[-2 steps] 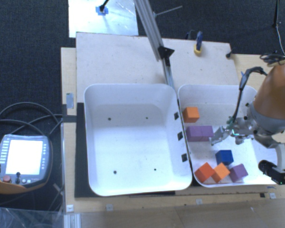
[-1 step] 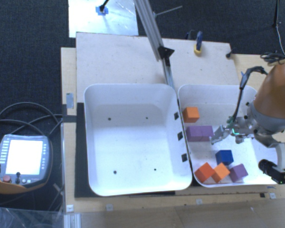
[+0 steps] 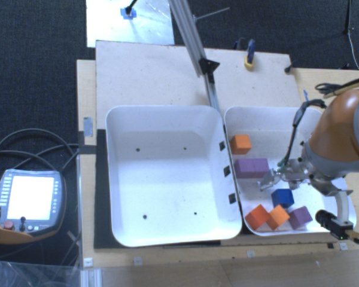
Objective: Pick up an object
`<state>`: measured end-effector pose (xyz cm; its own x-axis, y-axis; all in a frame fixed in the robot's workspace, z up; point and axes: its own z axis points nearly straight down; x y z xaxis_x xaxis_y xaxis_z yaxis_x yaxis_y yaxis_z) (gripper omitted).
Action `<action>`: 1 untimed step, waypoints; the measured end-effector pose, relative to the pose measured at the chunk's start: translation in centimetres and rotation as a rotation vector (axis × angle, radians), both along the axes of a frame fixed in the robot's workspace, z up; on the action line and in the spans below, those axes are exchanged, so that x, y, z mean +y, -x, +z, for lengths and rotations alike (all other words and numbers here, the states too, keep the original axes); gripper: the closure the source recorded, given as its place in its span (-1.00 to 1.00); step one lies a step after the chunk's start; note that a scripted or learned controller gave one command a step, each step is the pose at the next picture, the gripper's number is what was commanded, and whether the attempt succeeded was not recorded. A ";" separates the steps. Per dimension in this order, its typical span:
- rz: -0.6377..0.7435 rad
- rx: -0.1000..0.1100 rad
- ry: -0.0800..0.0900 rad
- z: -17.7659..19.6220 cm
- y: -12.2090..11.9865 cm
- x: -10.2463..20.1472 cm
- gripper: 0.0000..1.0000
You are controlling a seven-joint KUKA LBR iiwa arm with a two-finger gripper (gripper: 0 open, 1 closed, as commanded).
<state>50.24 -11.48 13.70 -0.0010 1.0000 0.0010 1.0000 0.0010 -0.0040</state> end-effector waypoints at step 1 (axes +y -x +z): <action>0.001 -0.003 0.000 -4.9 0.0 0.0 -1.00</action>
